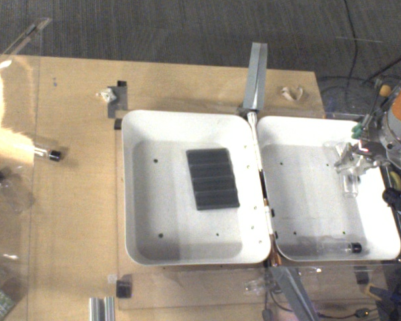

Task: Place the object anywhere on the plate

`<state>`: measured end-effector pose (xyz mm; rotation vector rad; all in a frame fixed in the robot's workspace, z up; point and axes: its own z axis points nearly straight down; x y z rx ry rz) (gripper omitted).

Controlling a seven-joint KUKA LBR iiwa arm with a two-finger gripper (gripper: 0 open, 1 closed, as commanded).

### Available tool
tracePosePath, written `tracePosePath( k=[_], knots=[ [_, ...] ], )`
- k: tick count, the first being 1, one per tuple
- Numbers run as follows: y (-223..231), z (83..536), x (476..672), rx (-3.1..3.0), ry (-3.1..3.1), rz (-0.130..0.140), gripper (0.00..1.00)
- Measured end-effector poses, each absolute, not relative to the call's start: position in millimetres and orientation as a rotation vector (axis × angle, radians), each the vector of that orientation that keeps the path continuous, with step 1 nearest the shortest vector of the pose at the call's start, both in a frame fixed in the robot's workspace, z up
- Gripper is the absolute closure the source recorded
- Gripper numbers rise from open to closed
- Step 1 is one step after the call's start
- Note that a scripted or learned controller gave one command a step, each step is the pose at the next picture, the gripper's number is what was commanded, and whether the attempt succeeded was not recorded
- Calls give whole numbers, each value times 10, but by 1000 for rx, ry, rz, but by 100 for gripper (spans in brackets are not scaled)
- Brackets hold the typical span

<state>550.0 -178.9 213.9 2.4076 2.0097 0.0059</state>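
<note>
Plate [214, 178], dark ribbed slab, lies mid left bin [137, 199], nothing on it. Gripper [349, 168] over right bin [301, 246], far-right part; finger state: cannot tell. Small clear tube w/ black cap [341, 247] along near wall.

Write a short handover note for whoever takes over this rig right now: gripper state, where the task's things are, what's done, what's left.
Gripper: over the upper right part of the right bin; whether it holds anything is too blurred to tell.
Plate: dark ribbed slab lying flat in the middle of the left bin, nothing on it.
Object: possibly the small clear piece with a dark tip near the right bin's lower edge; hard to make out.
Done: nothing placed yet.
Left: get the object onto the plate.
</note>
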Motion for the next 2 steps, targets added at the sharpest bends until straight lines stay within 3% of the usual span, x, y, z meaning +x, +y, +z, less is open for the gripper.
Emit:
tracePosePath(
  k=[1, 2],
  knots=[
    [-1034, 1948, 5790, 2299, 2137, 5, 100],
    [102, 2211, 6215, 1880, 2512, 7, 100]
  ],
)
